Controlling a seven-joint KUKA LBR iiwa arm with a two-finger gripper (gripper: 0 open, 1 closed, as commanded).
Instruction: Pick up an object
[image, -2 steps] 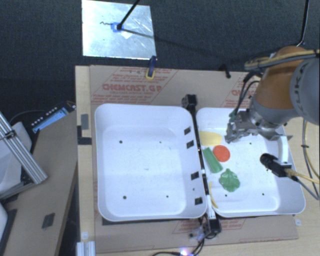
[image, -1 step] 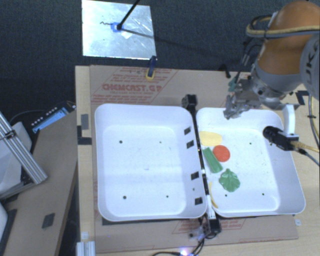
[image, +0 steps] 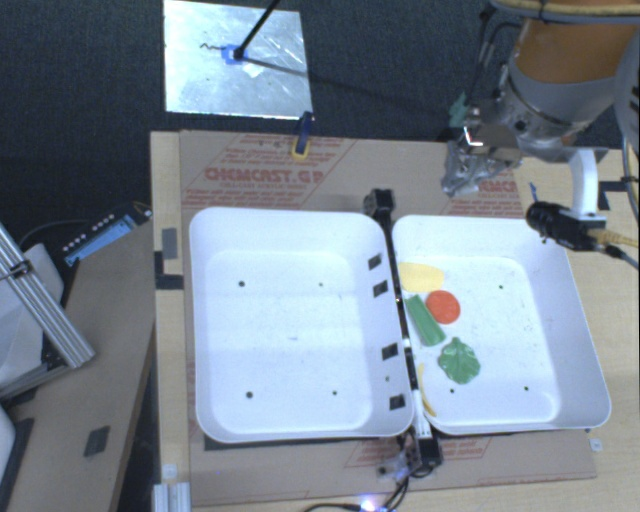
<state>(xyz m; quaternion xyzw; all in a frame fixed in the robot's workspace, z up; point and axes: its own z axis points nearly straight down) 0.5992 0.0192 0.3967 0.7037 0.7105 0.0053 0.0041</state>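
Several small items lie in the left part of the right bin (image: 560, 300): a yellow piece (image: 421, 275), a red-orange round piece (image: 443, 306), a long green piece (image: 424, 322) touching it, and a leafy green piece (image: 460, 361) nearer the front. A thin yellow strip (image: 425, 396) lies by the divider. My gripper (image: 466, 178) hangs high over the cardboard just behind the right bin's far left corner, apart from all the items. Nothing shows in its grasp.
The left bin (image: 290, 330) sits beside the right one, with black clips (image: 381, 289) along the shared wall. A black fitting (image: 562, 224) sticks over the right bin's far right corner. A silver sheet (image: 236, 58) and a yellow-blue clamp (image: 301, 140) lie behind.
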